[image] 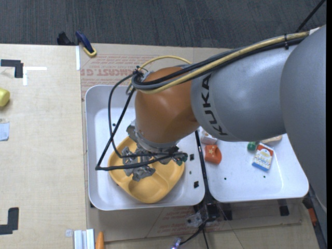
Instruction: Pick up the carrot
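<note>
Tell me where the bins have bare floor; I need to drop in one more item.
Left bin: a bare strip between its left wall and the yellow tray; the gripper crowds the tray. Right bin: bare floor toward its near rim, below the orange item and the small carton.

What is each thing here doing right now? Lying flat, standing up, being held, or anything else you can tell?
Yellow divided plate: lying in the left bin, tipped against its near wall.
Gripper: lowered over the plate; fingers hard to make out.
Orange object, perhaps the carrot: lying loose in the right bin, by the divider.
Small carton: lying flat in the right bin.
Green piece: resting beside the carton.
</note>
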### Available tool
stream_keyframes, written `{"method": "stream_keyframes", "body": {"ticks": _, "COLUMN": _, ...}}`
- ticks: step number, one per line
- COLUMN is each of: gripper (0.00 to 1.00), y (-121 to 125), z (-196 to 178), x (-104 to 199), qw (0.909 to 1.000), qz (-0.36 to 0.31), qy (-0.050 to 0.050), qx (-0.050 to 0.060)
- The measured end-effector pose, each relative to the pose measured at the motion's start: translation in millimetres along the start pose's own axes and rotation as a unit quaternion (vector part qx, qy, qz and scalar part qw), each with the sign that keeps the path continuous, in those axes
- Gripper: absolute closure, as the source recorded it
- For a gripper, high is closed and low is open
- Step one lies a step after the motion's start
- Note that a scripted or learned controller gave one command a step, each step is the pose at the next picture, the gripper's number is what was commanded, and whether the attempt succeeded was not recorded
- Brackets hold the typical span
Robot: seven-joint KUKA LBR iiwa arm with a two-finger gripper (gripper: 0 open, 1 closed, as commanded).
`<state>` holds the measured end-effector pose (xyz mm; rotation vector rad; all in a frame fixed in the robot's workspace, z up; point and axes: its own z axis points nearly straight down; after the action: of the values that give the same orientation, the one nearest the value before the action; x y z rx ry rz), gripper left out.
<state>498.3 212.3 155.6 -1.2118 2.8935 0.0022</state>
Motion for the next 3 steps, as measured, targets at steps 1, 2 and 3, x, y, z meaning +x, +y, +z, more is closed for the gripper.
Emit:
{"method": "stream_keyframes", "body": {"ticks": 1, "gripper": 1.0, "y": -12, "z": -7, "x": 28, "qw": 0.9874, "qz": 0.158, "qy": 0.001, "qx": 0.001}}
{"method": "stream_keyframes", "body": {"ticks": 2, "gripper": 1.0, "y": -13, "z": -17, "x": 26, "qw": 0.9873, "qz": 0.159, "qy": -0.001, "qx": 0.001}}
{"method": "stream_keyframes", "body": {"ticks": 3, "gripper": 1.0, "y": -15, "z": -27, "x": 24, "qw": 0.9872, "qz": 0.159, "qy": -0.004, "qx": 0.002}}
